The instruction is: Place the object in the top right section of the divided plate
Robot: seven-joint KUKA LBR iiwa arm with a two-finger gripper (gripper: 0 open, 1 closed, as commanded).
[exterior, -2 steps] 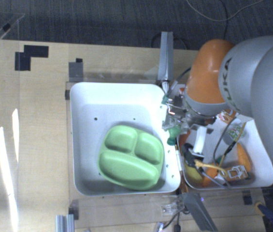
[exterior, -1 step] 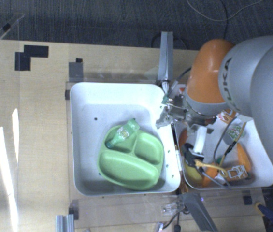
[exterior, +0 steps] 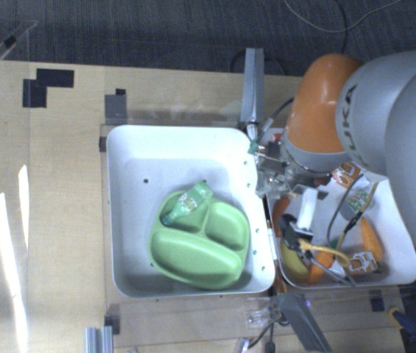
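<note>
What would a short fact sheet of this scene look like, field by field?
left bin: shallow white bin holding a green divided plastic plate
on the plate: a crumpled green plastic bottle, lying in the upper left section
right bin: shallow white bin with mixed clutter, including orange and yellow items, too jumbled to name
arm: grey arm with orange band, reaching over the right bin
end effector: over the right bin's left side, details hard to make out
surface: light wooden bench
</note>
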